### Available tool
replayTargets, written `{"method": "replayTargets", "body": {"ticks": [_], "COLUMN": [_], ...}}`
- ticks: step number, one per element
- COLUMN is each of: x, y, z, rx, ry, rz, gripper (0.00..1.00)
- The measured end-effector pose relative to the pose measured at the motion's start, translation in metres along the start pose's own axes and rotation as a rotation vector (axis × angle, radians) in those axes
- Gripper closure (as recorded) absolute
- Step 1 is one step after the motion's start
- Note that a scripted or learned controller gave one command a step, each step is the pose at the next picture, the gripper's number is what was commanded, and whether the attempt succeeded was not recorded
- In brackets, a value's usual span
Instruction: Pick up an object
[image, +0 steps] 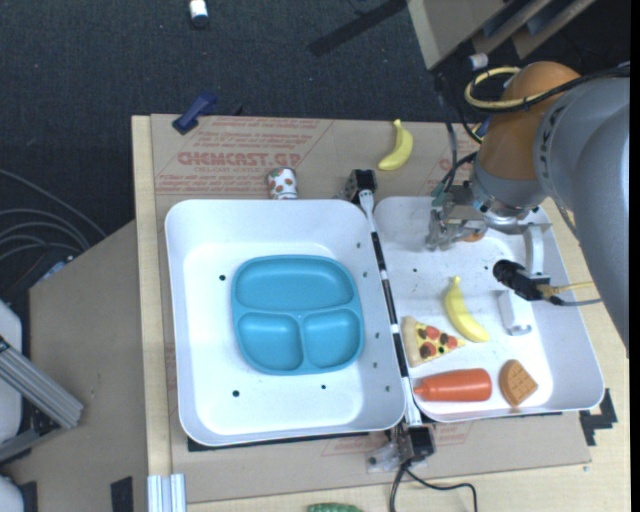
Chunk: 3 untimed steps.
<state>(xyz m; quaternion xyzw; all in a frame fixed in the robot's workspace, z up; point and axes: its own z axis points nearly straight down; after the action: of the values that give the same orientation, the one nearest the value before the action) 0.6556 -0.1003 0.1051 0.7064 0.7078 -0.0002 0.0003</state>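
Right now your gripper (452, 228) hangs over the far end of the right bin (570, 385), near its back wall, with the grey arm (590, 150) and its orange band (515, 130) coming in from the right. You cannot tell from this angle how the jaws stand, and nothing shows between them. Your candidates for picking all lie nearer the front of that same bin: a yellow banana (465, 311) sits near the middle, just in front of the gripper but apart from it; a pizza slice (428, 341) lies just beside the banana against the dividing wall; a red-orange sausage (453, 385) rests along the front edge, with a brown biscuit (517, 382) just beside it on the right. Over in the left bin (195, 300) you have a blue divided plate (297, 311) lying flat. Outside the bins, a second banana (397, 148) lies on the cardboard (240, 155) beyond them.
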Motion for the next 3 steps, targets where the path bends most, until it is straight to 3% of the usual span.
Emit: {"method": "replayTargets", "body": {"ticks": [1,2,3], "x": [0.000,-0.001,-0.001], "y": [0.000,0.011,0.012], "z": [0.000,0.020,0.010], "rx": [0.000,-0.001,-0.004], "ry": [0.000,0.000,-0.002], "rz": [0.000,0.001,0.000], "gripper": [0.00,0.00,1.00]}}
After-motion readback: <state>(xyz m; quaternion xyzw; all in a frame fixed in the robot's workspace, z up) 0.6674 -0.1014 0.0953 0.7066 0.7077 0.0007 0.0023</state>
